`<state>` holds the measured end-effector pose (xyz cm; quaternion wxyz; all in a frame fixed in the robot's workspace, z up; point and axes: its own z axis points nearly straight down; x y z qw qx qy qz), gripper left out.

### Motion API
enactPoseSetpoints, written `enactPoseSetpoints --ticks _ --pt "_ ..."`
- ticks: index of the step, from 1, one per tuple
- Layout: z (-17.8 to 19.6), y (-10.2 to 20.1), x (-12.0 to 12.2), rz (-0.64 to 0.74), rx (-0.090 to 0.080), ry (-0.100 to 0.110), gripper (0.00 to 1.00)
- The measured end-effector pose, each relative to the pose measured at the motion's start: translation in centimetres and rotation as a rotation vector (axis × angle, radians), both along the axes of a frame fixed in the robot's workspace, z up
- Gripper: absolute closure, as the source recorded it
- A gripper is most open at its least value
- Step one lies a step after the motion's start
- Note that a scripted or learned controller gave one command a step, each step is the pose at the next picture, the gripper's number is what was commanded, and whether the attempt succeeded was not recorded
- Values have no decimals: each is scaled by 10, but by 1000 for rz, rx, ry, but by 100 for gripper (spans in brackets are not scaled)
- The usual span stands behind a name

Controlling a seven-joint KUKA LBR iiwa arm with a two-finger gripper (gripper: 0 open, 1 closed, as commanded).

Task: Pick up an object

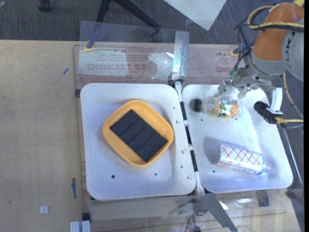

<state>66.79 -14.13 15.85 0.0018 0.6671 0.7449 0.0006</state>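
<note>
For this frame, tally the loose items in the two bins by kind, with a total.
Yellow tray with dark insert, left bin: 1
Clear bottle with black cap and orange label, right bin: 1
White tube with red crosshatch print, right bin: 1
Total: 3
The hand is just above the bottle.

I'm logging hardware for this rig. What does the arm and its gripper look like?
The arm is grey with a rounded orange band above the wrist. Yellow and dark cables loop beside it. The gripper is pale metallic grey, with a small green detail at its mount.
</note>
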Motion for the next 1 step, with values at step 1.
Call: enactPoseSetpoints --ticks 1 --pt "49 -27 0 195 -2 -2 0"
